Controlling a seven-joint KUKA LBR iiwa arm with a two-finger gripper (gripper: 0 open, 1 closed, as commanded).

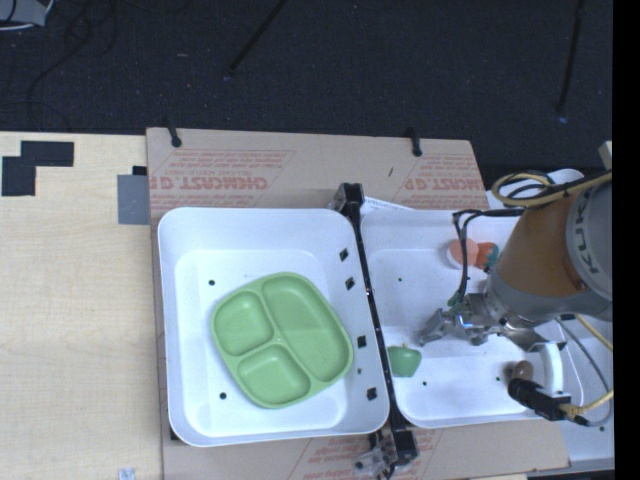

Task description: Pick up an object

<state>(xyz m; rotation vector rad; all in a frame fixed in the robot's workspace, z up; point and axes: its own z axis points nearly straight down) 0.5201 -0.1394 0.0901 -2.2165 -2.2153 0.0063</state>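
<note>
My gripper [436,329] hangs low over the middle of the right bin [440,408], pointing left. A small green object [404,360] lies just below and to the left of it, against the bin's left wall, apart from the gripper. An orange and pink object [470,253] sits at the back of the right bin, partly hidden by the arm [540,258]. A small brown object [520,372] lies near the front right, beside the arm's cabling.
The left bin [185,368] holds a green divided plate [280,340] with three compartments. A black divider [365,308] runs between the two bins. Cardboard lies under both bins, with the wooden bench to the left.
</note>
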